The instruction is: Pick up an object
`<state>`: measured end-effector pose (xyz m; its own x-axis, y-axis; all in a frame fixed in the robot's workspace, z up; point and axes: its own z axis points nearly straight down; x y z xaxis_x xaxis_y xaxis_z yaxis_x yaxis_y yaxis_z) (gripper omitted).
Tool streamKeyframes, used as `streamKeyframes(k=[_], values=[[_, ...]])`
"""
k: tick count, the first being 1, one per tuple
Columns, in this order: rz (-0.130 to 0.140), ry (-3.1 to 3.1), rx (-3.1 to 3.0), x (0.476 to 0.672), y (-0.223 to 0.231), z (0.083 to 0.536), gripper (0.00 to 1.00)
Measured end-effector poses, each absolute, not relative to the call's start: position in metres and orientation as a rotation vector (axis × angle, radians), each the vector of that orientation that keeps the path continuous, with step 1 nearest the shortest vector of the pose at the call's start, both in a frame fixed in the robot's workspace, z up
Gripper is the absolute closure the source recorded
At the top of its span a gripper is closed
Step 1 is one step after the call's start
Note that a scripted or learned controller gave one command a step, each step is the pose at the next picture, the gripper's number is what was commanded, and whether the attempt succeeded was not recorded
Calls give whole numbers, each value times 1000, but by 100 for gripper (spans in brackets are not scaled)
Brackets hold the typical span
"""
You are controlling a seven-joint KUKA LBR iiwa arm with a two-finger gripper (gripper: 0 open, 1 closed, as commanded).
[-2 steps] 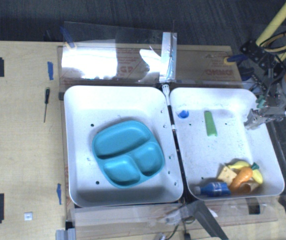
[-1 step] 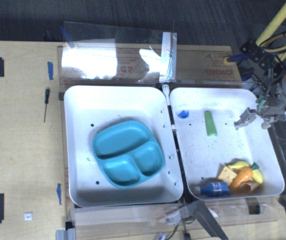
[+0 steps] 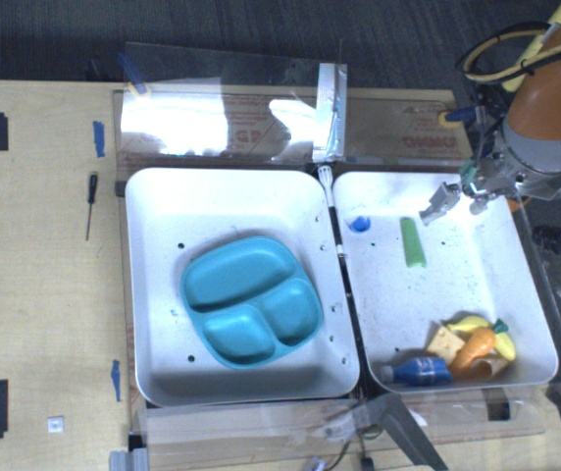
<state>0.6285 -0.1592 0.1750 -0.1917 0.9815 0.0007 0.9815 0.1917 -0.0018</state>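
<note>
Camera view: gripper (image 3: 444, 202) hangs above the right bin (image 3: 531, 263) with fingers spread, clasping nothing; green stick (image 3: 413, 241) unpicked, whole pick outstanding.

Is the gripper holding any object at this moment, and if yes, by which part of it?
Nothing is held. The gripper hangs over the far part of the right bin with nothing between its fingers; the green stick lies apart from it on the bin floor.
</note>
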Motion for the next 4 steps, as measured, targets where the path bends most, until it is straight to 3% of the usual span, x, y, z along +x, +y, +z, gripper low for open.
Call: streamKeyframes(k=[1, 2, 3, 4], values=[[-2, -2600, -1769, 636, -147, 86, 0], [-6, -2605, -1770, 638, -148, 96, 100], [-2, -2359, -2076, 669, -73, 184, 100], [6, -2547, -1828, 650, -121, 130, 100]])
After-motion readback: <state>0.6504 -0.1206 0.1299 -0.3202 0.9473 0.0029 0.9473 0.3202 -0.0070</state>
